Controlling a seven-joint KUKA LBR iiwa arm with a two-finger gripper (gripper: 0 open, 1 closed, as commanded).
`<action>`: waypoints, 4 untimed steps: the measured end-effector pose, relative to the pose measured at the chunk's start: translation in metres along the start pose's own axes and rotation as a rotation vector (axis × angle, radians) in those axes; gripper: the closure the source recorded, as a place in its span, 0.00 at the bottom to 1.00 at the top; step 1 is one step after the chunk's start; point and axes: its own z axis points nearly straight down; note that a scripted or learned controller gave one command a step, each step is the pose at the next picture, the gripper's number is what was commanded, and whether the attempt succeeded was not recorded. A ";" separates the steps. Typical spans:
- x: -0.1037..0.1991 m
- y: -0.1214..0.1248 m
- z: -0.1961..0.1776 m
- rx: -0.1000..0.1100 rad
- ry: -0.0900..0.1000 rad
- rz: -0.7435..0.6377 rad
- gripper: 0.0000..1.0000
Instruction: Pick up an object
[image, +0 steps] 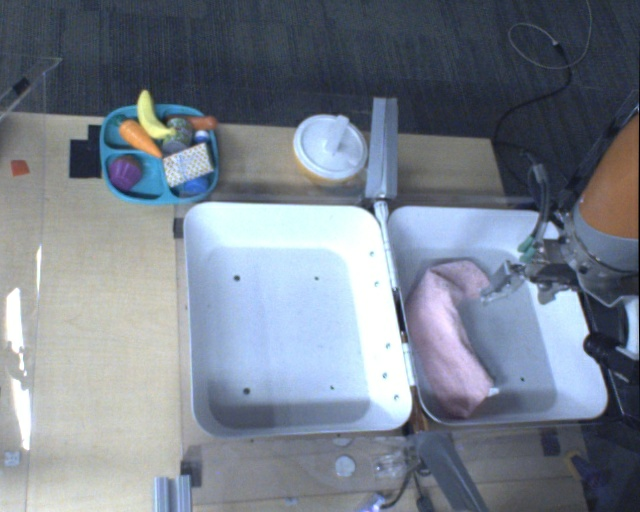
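Arm (610, 215) reaches over right bin (560, 400), fingers (497, 287) beside pink cloth (447, 335), spread unclear.

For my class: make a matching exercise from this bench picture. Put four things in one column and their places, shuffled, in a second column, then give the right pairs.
Things:
1. pink cloth
2. banana
3. white lidded container
4. claw

Places:
A. in the blue divided tray at the bench's far left
B. lying in the right bin
C. over the right bin, next to the cloth's far end
D. on the bench just beyond the left bin

Pairs: 1-B, 2-A, 3-D, 4-C
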 end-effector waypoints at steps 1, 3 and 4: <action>0.001 0.068 0.095 -0.001 0.000 -0.149 0.00; 0.014 0.107 0.137 -0.026 0.000 -0.154 1.00; 0.073 0.134 0.057 -0.006 -0.002 -0.653 1.00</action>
